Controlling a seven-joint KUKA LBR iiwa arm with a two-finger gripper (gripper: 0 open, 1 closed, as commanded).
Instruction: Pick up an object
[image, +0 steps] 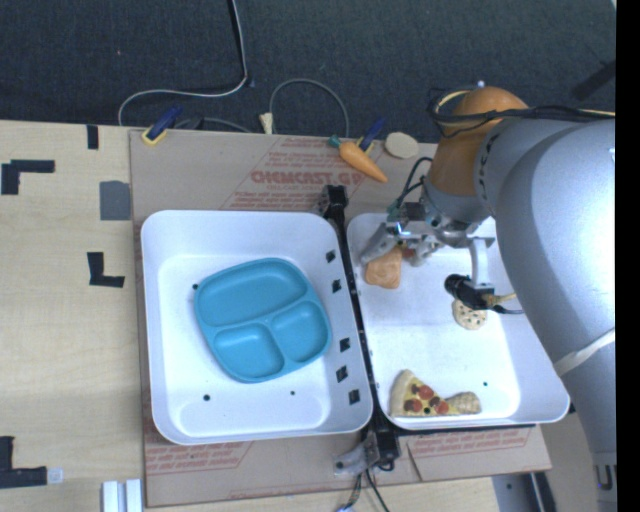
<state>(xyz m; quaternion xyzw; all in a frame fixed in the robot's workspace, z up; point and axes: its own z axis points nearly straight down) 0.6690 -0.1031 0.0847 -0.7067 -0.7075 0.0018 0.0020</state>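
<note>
Gripper (392, 243) low in right bin (500, 385), just above tan food piece (383, 271) — apparently lined up for grasp — finger state cannot be told, nothing visibly held.

Both white bins (165, 330) look like smooth, slightly glossy plastic, as does the blue divided plate (262, 318) in the left one. Beneath the bins lies matt brown cardboard (290, 175), on a pale wood-grain bench (60, 350).
</note>
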